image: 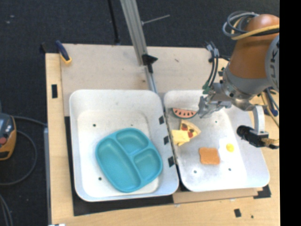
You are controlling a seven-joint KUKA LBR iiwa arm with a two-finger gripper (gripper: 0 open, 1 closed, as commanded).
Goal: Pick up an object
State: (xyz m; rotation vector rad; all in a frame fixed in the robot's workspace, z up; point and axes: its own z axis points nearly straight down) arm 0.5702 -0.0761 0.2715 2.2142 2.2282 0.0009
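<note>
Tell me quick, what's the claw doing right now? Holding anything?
Claw: cannot be told whether open or closed. It sits low over the right bin, just right of the watermelon slice, with nothing visibly held.

This is a robotics lab or test cell. A plywood bench (108, 67) stands on dark carpet, bearing two shallow white bins (117, 100) side by side. An aluminium extrusion post (134, 25) rises from the bench, loose cables (28, 145) trail across the floor, and an industrial grey-and-orange arm (251, 51) leans in over toy food pieces (186, 132).
</note>
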